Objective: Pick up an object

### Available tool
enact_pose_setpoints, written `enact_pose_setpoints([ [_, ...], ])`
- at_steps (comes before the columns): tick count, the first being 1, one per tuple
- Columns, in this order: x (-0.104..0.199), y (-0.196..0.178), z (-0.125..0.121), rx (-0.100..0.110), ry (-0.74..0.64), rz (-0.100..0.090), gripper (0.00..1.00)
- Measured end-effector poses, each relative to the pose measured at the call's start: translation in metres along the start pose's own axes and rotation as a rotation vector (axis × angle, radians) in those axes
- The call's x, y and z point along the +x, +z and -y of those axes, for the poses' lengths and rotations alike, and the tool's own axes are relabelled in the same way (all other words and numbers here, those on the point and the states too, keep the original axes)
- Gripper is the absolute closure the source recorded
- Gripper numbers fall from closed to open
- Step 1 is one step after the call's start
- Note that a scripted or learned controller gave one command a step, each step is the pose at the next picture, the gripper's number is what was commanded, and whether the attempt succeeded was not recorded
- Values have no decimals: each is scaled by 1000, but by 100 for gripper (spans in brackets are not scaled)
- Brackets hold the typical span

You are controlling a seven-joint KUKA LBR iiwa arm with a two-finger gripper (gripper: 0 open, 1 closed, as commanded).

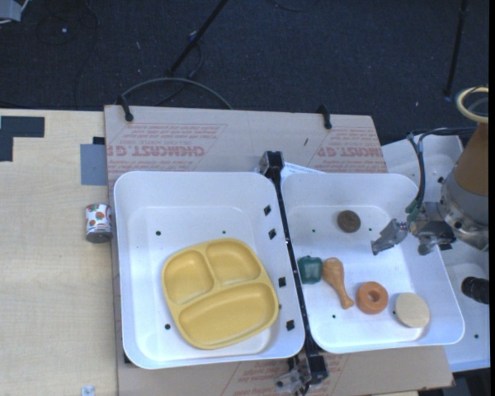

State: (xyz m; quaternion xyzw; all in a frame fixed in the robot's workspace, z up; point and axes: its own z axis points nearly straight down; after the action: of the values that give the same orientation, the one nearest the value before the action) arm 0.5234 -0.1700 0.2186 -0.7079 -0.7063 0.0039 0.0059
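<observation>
A small patterned can [98, 222] lies just left of the left bin [140, 196] (on its side).

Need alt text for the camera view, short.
Grey robot arm's gripper hovers over the right white bin, which holds a brown disc, green pepper toy, tan drumstick, orange doughnut and cream cookie. Left white bin holds a yellow divided plate.

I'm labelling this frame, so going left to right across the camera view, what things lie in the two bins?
Yellow divided tray in the left bin → green toy pepper → toy drumstick → orange donut → pale round biscuit, all in the right bin. The brown round piece farther back is left out, since it overlaps the drumstick's span.
</observation>
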Motion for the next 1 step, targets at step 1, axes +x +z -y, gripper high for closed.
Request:
enact_pose_setpoints([
  [1,0,-6,-3,-12,-2,3,0],
])
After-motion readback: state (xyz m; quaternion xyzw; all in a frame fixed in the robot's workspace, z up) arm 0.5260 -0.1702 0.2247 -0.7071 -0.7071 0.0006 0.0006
